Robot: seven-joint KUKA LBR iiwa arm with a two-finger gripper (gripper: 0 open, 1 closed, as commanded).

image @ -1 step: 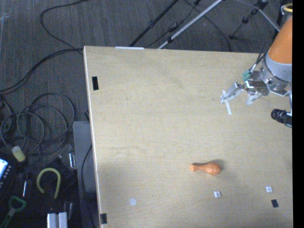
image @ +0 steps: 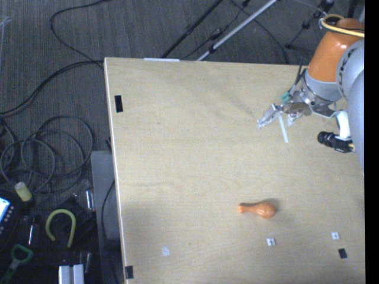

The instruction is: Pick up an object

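A small orange pear-shaped object lies on its side on the tan benchtop, toward the lower right, with its narrow end pointing left. My gripper hangs at the right side of the view, well above the object in the image and apart from it. Its two thin pale fingers are spread, so it is open with nothing between them. The grey arm with its orange band reaches in from the upper right.
Small black and white markers sit on the benchtop near the front right, and a black mark near the left edge. Cables and tools lie on the floor to the left. Tripod legs stand behind the bench.
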